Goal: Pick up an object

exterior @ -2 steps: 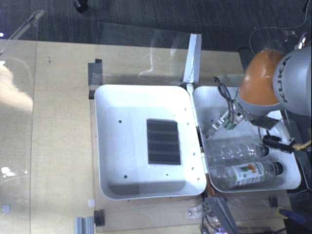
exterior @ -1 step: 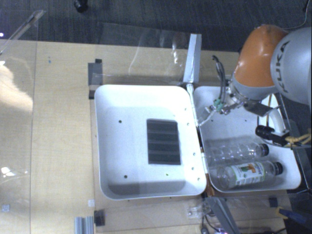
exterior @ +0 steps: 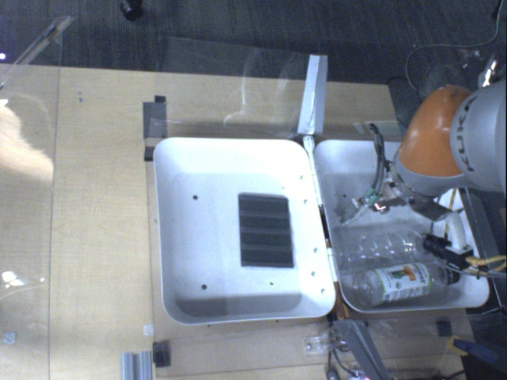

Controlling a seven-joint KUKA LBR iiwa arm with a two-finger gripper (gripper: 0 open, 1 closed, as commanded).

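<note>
Arm over the right bin, reaching for a bottle

The bench (exterior: 95, 236) bears two white bins; the left bin (exterior: 182, 180) holds a dark ridged block (exterior: 265, 229), the right bin (exterior: 341, 172) a clear labelled bottle (exterior: 396, 283) lying on its side near the front wall. The arm (exterior: 455, 145) hangs above it, seemingly lining up; whether the jaws (exterior: 379, 204) are open, I cannot tell.

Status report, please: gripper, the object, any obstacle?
Gripper low inside right bin, finger state unclear. Clear plastic bottle lying at bin's near wall, not gripped. Dark ribbed pad in left bin. Nothing between gripper and bottle.

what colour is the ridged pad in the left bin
Dark grey, nearly black pad, seen in the camera view.
</note>
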